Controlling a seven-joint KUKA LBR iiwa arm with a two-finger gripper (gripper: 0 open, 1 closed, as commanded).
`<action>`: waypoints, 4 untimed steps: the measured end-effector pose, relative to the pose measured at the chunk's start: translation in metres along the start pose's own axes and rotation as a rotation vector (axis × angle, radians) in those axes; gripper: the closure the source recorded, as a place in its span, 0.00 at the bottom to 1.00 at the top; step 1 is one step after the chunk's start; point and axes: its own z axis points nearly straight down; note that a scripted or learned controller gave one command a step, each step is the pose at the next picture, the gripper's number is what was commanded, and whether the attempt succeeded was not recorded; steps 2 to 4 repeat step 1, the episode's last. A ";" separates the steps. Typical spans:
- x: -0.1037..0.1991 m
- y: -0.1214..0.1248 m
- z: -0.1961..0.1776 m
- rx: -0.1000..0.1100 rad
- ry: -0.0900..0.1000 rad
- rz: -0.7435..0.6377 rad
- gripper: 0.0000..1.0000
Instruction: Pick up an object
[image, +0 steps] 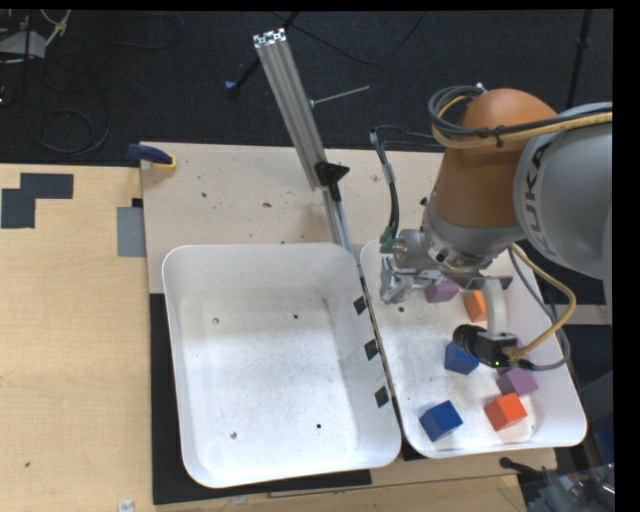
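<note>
the candidate objects lie in the right bin (560, 425): a blue cube (440, 419) near the front, an orange cube (507, 411) just beside it toward the right, a purple block (518, 381) behind the orange one, a second blue block (461, 359) mid-bin, an orange block (475, 304) and a purple piece (441, 291) near the back. the claw (397, 277) sits low at the back left corner of this bin, close to the divider wall and just beside the purple piece; whether it is released or clenched cannot be told at this angle, and no object is visible within it.

procedure, as judged: select one isolated target. the front blue cube stands apart from its neighbours and offers free faces. the purple piece is nearer but lies partly under the wrist. centre the claw over the target, align with two flat faces, descend clear of the bin wall, then close and lift straight up. the left bin (200, 300) on the surface (70, 330) needs no attention.
</note>
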 end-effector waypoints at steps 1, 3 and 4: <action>0.061 0.003 0.002 0.000 0.000 0.000 1.00; 0.061 0.003 0.002 0.000 0.000 0.000 1.00; 0.061 0.003 0.002 0.000 0.000 0.000 1.00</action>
